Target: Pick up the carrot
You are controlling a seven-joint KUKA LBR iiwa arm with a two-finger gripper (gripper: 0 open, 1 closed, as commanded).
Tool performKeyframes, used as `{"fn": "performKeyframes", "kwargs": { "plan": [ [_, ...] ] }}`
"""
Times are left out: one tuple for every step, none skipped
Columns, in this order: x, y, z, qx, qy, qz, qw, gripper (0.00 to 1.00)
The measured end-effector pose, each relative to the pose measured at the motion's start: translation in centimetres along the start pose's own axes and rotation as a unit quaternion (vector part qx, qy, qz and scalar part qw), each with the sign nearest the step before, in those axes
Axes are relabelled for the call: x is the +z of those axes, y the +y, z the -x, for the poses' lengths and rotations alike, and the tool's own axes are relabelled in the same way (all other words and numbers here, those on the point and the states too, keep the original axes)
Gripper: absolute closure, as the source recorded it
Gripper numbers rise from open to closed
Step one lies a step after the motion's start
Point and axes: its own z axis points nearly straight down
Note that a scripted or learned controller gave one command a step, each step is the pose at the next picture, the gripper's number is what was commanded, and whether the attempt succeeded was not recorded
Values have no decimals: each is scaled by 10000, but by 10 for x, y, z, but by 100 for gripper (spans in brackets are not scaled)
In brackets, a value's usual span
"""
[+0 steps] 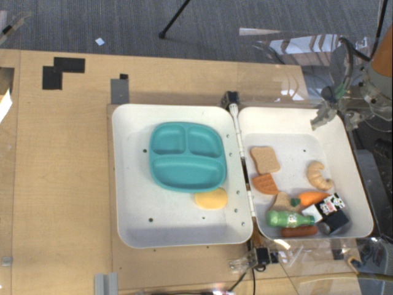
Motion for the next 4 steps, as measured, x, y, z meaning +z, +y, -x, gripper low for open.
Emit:
{"fn": "performKeyframes", "kwargs": {
  "plan": [
    [140, -45, 8, -1602, 20, -34, 9871, 0],
    [162, -97, -22, -2271, -41, 84, 9738, 0],
    [161, -114, -54, -3102, -56, 94, 9506, 0],
    [149, -111, -57, -3102, -37, 124, 9506, 100]
  ]
}}
